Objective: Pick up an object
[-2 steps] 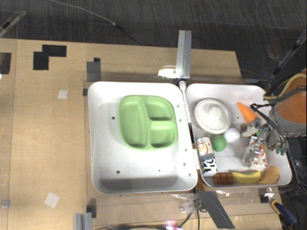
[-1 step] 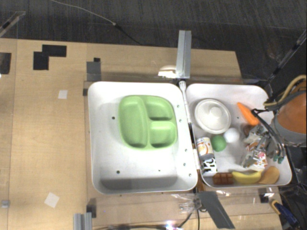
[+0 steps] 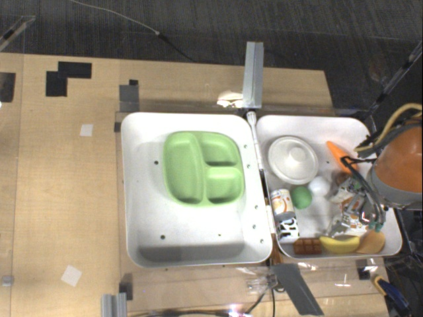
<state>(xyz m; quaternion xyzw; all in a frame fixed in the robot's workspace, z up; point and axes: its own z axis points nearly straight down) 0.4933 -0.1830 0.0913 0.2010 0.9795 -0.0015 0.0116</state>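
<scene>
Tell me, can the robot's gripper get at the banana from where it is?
Probably yes. The banana lies uncovered at the right bin's near edge, and the gripper hangs just above it. A brown block crowds its left end.

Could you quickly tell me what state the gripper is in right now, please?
Gripper: low in the right bin, among clutter; open or shut cannot be told.

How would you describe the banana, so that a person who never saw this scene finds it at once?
Look at the right bin, the one crowded with small things, and go to its near edge. There the banana lies flat along the wall, between a dark brown block and a tan rounded piece. It is the only yellow, curved thing there.
</scene>
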